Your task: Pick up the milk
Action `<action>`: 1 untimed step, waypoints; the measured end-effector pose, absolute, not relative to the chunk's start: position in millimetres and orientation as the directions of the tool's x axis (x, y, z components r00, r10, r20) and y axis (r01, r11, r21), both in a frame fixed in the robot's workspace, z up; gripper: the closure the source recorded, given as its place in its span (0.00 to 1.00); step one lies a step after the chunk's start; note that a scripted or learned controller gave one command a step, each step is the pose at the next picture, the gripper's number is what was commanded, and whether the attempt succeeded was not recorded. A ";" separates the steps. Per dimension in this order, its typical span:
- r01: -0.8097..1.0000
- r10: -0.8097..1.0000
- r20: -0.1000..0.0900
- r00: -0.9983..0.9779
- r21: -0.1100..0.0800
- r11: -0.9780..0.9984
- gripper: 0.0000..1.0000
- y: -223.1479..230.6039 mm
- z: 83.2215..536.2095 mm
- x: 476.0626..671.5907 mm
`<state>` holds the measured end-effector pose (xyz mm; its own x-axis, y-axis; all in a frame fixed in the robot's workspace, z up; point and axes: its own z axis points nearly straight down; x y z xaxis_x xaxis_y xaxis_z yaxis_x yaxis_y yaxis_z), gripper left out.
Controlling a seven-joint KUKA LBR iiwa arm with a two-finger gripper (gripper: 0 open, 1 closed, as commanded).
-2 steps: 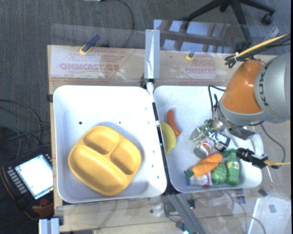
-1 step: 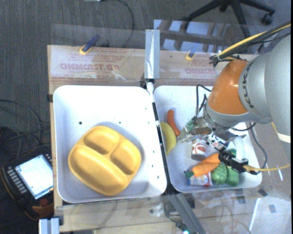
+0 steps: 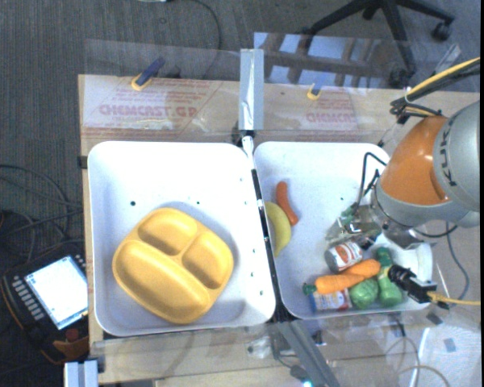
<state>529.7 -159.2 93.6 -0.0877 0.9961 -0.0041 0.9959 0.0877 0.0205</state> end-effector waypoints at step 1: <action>0.975 0.976 0.002 0.220 0.026 -0.220 1.00 -160.5 93.6 507.4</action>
<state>507.4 -160.5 93.6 0.2197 0.9756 0.0022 0.9752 -0.2197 0.0257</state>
